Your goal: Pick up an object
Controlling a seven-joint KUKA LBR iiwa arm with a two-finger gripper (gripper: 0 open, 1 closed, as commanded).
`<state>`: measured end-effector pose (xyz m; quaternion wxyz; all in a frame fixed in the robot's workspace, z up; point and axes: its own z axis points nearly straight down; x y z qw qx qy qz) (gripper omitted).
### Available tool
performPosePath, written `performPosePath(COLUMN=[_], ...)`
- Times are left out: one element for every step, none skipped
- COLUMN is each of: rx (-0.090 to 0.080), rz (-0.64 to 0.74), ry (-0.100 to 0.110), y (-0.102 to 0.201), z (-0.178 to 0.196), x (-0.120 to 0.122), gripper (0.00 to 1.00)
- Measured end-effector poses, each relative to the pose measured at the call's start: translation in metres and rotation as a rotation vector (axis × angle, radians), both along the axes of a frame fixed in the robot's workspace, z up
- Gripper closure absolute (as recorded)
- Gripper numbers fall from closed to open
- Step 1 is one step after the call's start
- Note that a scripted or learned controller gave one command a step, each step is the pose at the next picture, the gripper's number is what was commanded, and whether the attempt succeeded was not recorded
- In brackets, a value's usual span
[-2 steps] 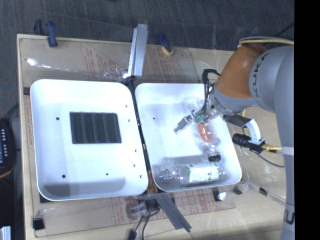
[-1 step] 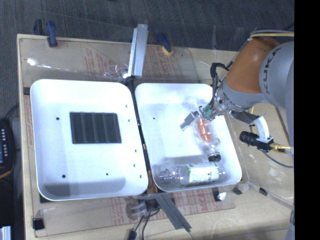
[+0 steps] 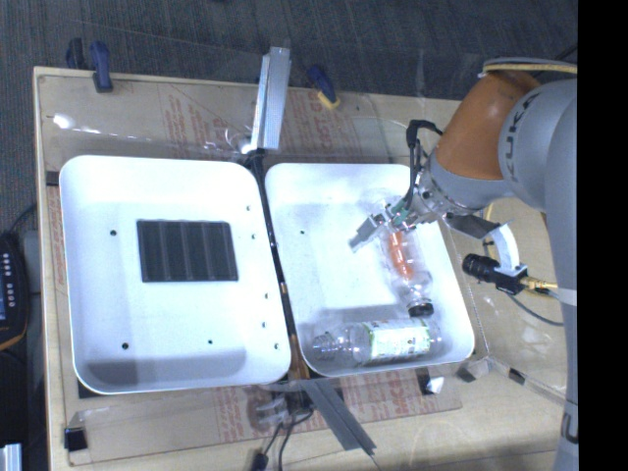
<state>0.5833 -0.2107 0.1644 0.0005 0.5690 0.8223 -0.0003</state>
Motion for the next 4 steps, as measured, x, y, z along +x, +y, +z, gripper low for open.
performPosePath(rx=[0.000,0.002,0.000,0.000], rz=[0.006,-0.011,0.055,0.089], ry=[-0.001,0.004,0.000,-0.001], y=[0.000,0.001,0.001,0.001], z=[0.009,0.000,0.026,0.014], x=[-0.001,-0.013,-0.009,0.006], gripper=[0.00,0.00,0.00,0.00])
